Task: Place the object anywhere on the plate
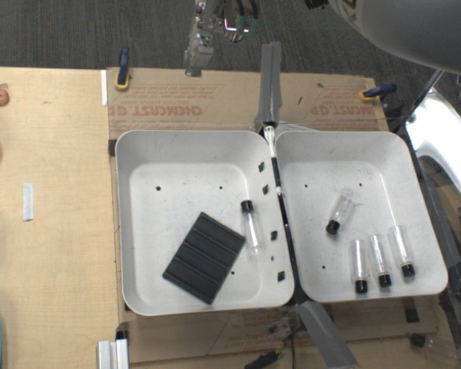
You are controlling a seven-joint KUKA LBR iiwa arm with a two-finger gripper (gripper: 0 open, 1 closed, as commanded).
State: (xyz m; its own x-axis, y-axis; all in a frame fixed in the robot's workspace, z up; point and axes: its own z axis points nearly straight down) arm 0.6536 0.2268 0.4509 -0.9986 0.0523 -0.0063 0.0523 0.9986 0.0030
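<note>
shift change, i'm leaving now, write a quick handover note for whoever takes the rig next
End effector: raised above the far edge of the bench, behind the left bin, carrying nothing; whether it is open or shut cannot be told.
Left bin: a black ridged plate lies flat, with one clear vial beside its right corner, off the plate.
Right bin: one tilted vial near the middle, and three vials in a row near the front right.
Done: nothing rests on the plate.
Left: pick up a vial and set it on the plate.
</note>
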